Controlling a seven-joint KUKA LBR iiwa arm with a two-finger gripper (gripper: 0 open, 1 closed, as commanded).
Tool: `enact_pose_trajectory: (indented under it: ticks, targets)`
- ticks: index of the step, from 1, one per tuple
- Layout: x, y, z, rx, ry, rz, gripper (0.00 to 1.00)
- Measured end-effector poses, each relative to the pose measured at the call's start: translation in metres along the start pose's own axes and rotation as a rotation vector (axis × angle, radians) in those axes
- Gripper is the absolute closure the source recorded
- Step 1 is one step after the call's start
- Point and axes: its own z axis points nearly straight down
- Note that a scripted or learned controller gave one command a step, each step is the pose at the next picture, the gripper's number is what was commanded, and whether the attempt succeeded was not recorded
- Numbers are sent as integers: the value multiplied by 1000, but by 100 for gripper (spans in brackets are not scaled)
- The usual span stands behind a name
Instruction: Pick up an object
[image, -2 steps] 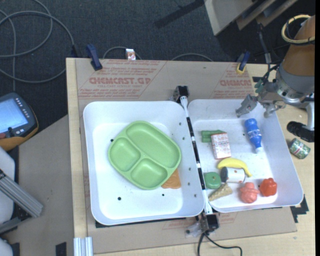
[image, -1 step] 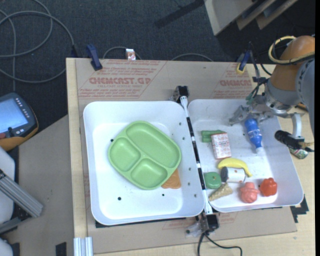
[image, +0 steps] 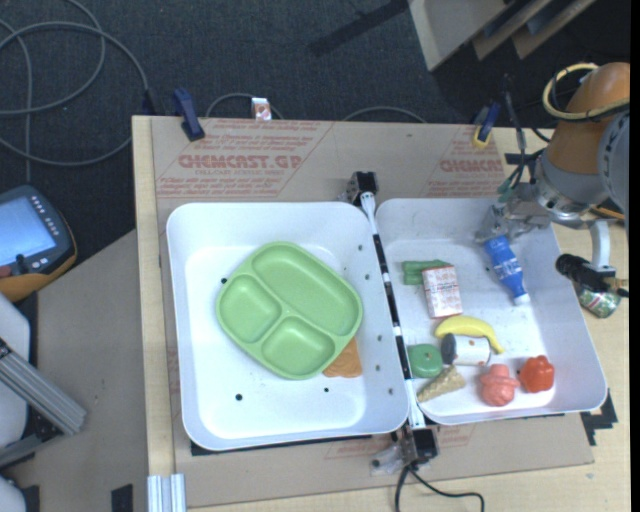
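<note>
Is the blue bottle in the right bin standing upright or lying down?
Lying down. The blue bottle rests lengthwise on the right bin floor, its white cap end pointing toward the near side.

I see a blue tube with a white cap (image: 505, 266) lying flat in the right bin's far corner, slanted, cap pointing toward the near right; just below the gripper's tip; well apart from the toy banana and other small items

Reaches in over the tabletop's right edge near the far right corner: grey arm (image: 578, 175), orange band uppermost, wrist angled down and leftward. Tool (image: 503, 222) hangs low beneath it, metal fingers pointing down, their spread unclear.
</note>
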Motion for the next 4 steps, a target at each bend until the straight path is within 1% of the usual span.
enact_pose_trajectory:
  ticks: [1,2,3,4]
  targets:
    - [70,-6,11,4,3,-4,100]
    - [66,-6,11,2,0,1,0]
    - [25,-47,11,4,0,4,0]
    - [6,-94,11,5,1,5,0]
